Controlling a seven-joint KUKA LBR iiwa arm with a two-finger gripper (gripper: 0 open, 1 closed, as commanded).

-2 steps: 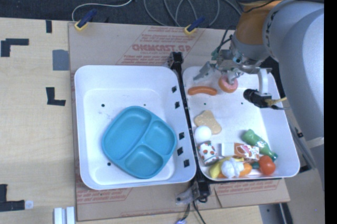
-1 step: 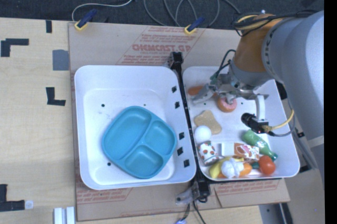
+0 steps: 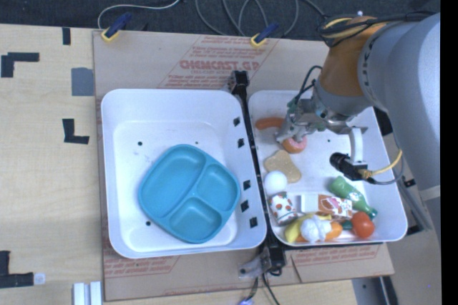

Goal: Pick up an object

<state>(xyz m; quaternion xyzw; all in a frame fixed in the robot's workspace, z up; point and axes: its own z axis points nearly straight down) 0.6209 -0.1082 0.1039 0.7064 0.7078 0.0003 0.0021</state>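
My bench [image 3: 43, 153] is pale wood with black tape marks along its nine o'clock side. A brown cardboard sheet [image 3: 207, 64] lies flat on it, printed with red lettering toward twelve o'clock, held at that edge by two clamps: a yellow and blue clamp [image 3: 114, 28] near eleven o'clock and a blue and yellow clamp [image 3: 263, 34] near one. On the cardboard sit my two white bins, touching side by side: the left bin [image 3: 118, 110] at nine o'clock, the right bin [image 3: 390, 225] at three.

Tray [image 3: 188, 193] in left bin [image 3: 118, 110]; toys in right bin [image 3: 390, 221].
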